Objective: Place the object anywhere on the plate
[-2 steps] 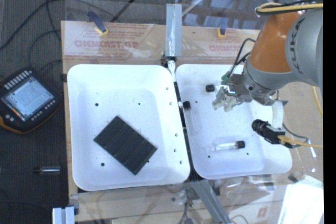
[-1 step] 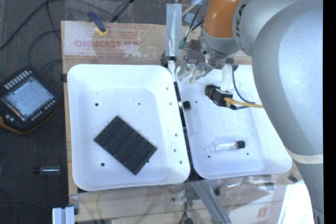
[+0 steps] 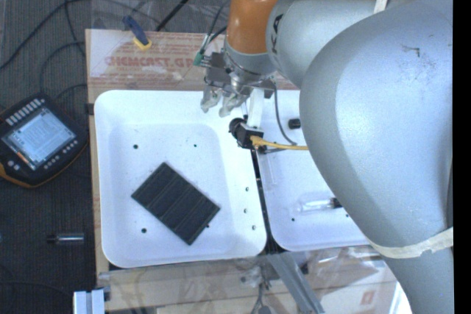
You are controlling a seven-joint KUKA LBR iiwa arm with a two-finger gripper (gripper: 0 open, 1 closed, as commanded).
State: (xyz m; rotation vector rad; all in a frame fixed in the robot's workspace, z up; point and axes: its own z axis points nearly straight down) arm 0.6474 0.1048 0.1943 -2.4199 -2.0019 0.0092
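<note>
Near edge of the worktop [image 3: 176, 283]: bare wood and metal framing below the two bins. Left bin [image 3: 110, 158]: white, shallow, with a dark ribbed rectangular plate [image 3: 176, 202] lying flat on its floor, turned at a slant, closer to the bin's near right corner than to its far wall. Right bin [image 3: 294, 232]: white, largely hidden under the bulky grey arm [image 3: 375, 121]; on its visible floor near the near edge, a small clear object [image 3: 316, 204], too faint to name. Between the bins along the shared rims, a black fitting with a yellow cable [image 3: 283, 147] running right. Further back, pincer [image 3: 221, 103] hanging over the far right corner of the left bin, pale fingers pointing down and slightly parted, nothing seen between them. Above it, the orange band [image 3: 257, 4] of the wrist, with a yellow cable looped over the top. Far edge of the worktop: a brown cardboard strip with faded red lettering [image 3: 140, 59]. Off the worktop's left side, on the dark floor, a black handheld pendant [image 3: 37, 140] with a lit screen.
</note>
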